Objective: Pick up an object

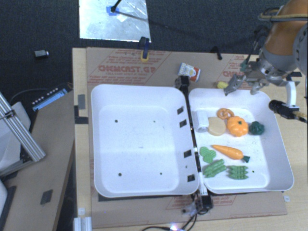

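Here, left bin [139,143] sits on the desk [48,129] beside the right bin [276,170], which carries, left to right, a green leafy piece [207,154], green pea pods [214,168], a pale round piece [216,127], a pretzel [224,113], a carrot [228,151], green beans [237,172], an orange pumpkin [237,126] and a dark green broccoli [256,127]. Right of those, the jaws [244,86] hang over that bin's far rim, well apart from the toys, looking spread with nothing pinched, though the view is blurry there.
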Robot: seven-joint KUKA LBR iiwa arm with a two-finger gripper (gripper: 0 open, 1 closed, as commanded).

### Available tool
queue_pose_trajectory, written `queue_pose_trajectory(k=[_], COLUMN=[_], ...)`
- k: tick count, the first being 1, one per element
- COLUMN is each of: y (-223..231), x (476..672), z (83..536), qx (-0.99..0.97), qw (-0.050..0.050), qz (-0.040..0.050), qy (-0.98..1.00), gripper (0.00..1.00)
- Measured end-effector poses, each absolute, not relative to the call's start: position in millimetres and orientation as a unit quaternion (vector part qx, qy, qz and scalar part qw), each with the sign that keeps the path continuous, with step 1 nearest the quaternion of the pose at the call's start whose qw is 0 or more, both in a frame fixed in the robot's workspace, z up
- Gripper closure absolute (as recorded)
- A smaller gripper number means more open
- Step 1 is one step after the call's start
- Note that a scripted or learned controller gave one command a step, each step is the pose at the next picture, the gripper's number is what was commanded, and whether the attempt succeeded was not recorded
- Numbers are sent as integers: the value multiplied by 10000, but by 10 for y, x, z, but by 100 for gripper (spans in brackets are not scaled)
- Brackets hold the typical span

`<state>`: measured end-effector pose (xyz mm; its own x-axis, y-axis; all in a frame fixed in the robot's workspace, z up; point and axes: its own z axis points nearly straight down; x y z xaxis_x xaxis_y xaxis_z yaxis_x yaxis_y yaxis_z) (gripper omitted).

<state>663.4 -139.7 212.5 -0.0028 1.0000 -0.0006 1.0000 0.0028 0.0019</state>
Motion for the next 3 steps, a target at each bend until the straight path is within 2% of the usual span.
queue_pose_trajectory(k=[1, 2, 3], y=[-1395, -660, -348], x=[6644, 6711, 6689], z=[2241, 3826, 3669], qx=[7050, 7024, 7044], qw=[25, 78, 6], qz=[18, 78, 10], qy=[7092, 7117, 7098], gripper=[100, 100, 100])
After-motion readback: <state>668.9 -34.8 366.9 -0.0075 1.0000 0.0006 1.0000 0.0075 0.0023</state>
